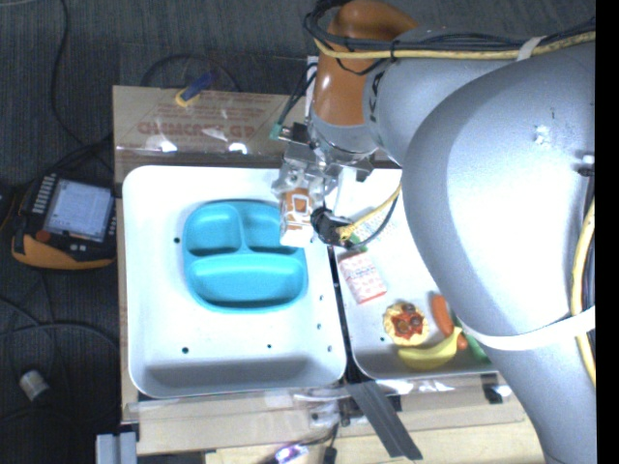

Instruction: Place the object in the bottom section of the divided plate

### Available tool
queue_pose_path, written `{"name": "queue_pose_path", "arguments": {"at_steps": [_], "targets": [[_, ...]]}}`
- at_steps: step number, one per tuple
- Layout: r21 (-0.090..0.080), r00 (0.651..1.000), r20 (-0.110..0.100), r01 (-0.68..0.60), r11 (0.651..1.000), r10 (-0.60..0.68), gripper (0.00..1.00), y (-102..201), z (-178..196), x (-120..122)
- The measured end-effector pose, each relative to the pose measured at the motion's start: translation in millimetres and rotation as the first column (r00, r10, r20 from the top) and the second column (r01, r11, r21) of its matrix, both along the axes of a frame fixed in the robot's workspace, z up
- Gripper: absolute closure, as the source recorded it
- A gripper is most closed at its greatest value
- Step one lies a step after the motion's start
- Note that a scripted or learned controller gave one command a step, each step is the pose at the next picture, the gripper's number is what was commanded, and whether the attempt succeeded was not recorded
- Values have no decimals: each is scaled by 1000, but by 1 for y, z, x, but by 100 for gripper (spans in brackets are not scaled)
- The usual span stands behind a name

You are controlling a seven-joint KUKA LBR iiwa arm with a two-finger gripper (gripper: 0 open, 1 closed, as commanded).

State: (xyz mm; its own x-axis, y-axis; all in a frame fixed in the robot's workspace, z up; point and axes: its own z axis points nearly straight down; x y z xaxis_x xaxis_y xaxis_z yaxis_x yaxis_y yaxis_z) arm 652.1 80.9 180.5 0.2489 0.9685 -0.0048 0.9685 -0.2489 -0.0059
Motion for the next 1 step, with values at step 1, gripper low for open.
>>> {"name": "queue_pose_path", "arguments": {"at_steps": [1], "targets": [[-6,1000,-6,-1,1000,1,100,-1,6,0]]}}
